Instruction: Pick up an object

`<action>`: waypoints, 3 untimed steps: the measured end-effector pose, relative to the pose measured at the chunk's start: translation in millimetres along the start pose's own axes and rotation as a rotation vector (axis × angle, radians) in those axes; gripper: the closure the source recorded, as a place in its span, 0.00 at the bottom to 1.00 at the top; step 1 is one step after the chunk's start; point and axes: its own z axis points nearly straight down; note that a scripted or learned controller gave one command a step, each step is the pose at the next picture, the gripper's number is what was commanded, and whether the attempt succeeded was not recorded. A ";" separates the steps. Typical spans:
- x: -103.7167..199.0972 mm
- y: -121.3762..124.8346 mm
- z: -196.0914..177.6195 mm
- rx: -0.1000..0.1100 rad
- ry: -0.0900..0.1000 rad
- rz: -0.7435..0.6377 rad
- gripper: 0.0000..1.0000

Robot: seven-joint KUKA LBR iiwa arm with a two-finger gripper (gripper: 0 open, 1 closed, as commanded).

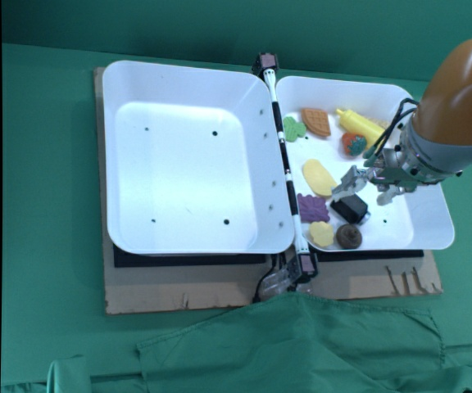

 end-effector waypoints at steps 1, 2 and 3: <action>2.1 7.8 41.7 -0.008 -0.004 0.001 0.00; -0.2 13.0 75.6 -0.022 -0.005 0.003 0.00; -2.2 14.0 61.9 -0.030 -0.009 0.006 1.00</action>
